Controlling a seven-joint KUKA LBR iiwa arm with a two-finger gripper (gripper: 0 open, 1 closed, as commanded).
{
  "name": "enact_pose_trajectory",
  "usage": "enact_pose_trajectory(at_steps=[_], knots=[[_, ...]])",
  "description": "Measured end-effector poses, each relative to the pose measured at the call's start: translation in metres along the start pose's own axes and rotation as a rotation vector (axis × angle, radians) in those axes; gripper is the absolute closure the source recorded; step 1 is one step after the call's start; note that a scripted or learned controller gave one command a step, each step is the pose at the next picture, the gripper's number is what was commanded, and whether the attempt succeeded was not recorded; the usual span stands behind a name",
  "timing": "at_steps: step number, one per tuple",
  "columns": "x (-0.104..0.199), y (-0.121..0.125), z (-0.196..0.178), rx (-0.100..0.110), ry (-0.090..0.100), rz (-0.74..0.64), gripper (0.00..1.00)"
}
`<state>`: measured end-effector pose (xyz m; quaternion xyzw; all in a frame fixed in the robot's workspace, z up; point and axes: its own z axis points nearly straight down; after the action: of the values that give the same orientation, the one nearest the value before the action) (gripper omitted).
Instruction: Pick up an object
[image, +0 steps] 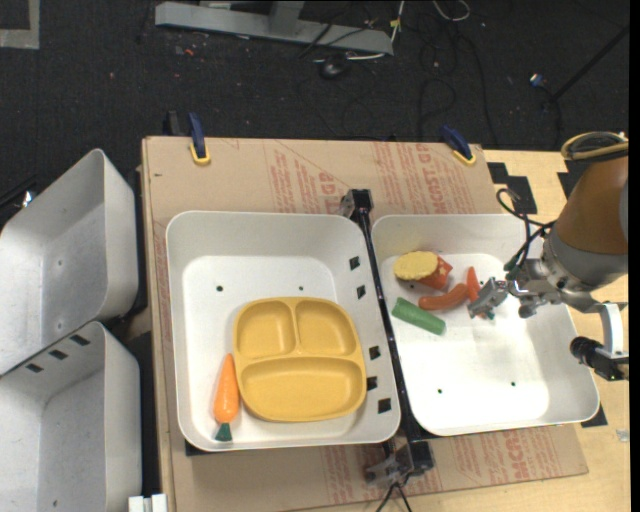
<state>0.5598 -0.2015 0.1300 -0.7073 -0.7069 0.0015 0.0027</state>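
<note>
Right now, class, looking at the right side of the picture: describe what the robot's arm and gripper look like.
The arm is bulky and rounded, brownish-grey in shadow, with an orange band near its top. Dark cables loop beside it. The gripper is small, metallic grey, built of angular parts.

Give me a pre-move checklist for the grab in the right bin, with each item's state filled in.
1. Gripper is over the right bin: ok.
2. Nothing is between the fingers yet: ok, no object shows there.
3. Finger opening is wide enough: cannot tell, the fingertips are too small to read.
4. A target is close by: ok, the red sausage lies just left of the gripper.
5. The target lies apart from its neighbours: not ok, the green stick and the yellow corn piece crowd it.
6. Left bin items are out of the way: ok, the yellow tray and carrot sit in the other bin.
</note>
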Motion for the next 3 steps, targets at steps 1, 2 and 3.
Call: enact_pose_trajectory(at_steps=[1, 2, 3], knots=[[0.001, -0.001, 0.040, -0.002, -0.001, 0.000, 0.00], [0.000, 0.001, 0.027, -0.008, -0.002, 0.000, 1.00], [0.003, -0.004, -0.018, -0.011, -0.004, -0.002, 1.00]])
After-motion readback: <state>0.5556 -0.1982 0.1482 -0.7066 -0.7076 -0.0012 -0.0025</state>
